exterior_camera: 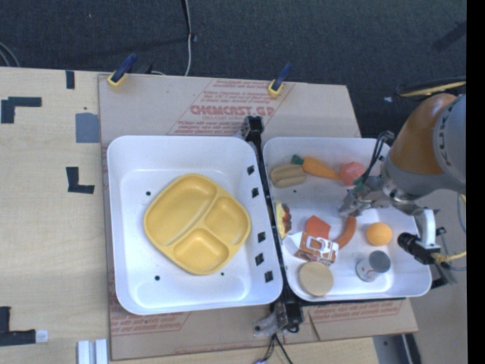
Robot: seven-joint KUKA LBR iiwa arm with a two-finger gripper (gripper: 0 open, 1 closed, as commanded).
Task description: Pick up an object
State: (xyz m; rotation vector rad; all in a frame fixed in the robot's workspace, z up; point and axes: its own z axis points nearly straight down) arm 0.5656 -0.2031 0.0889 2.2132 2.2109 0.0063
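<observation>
My gripper (355, 204) hangs low in the right bin (413, 283), just above the upper end of a curved orange sausage (346, 233). Nothing shows as held. Around it lie a pink ball (351, 173), a carrot (319, 169), a hot dog bun (287, 175), an orange ball (379, 234) and an orange block (317, 225). Nearer the front edge sit a small printed carton (317, 249), a round tan biscuit (316, 279) and a grey can (373, 265).
The left bin (125, 279) holds a yellow divided tray (197, 222). A yellow and red item (283, 220) lies against the right bin's left wall. The grey arm (424, 154) with its orange band comes in over the right rim.
</observation>
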